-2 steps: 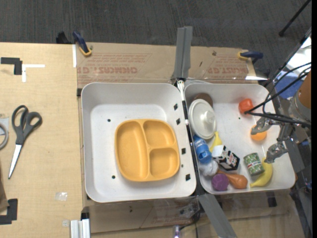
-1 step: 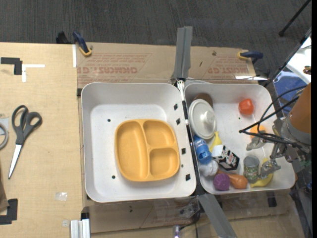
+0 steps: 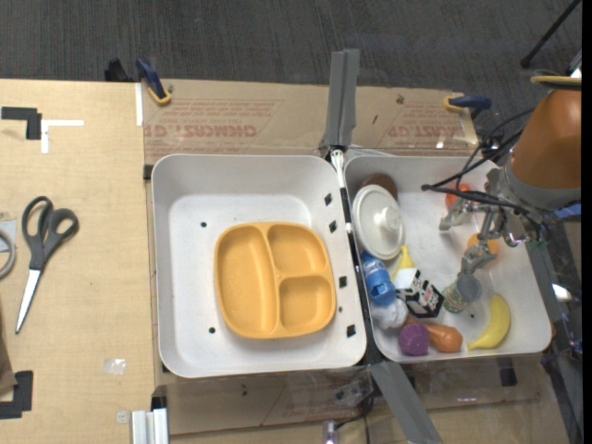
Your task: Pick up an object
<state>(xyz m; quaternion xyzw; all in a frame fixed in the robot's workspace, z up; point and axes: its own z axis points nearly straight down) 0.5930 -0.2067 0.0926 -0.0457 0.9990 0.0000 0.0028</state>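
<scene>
Camera view from above, looking down on two white bins side by side on the worktop [image 3: 74, 340]. Right bin [image 3: 532, 336] crowded: one yellow banana [image 3: 492, 324] near the front right corner, one orange carrot-like piece [image 3: 445, 338], one purple ball [image 3: 413, 339], one blue-and-white bottle [image 3: 376, 281], one white lid [image 3: 378, 221] against the left wall, one small black-and-white toy [image 3: 424, 297] — no single target marked out. Left bin [image 3: 176, 248] with one yellow three-part plate [image 3: 275, 278] in the middle. Claw [image 3: 465, 285] low over the right bin just left of the banana, tip at a small grey round thing; whether open or closed, and whether gripping anything, cannot tell. Mirrored print on the cardboard [image 3: 222, 123] behind the bins, not legible with confidence. One pair of scissors [image 3: 39, 243] on the worktop far left, well apart from the bins.
</scene>
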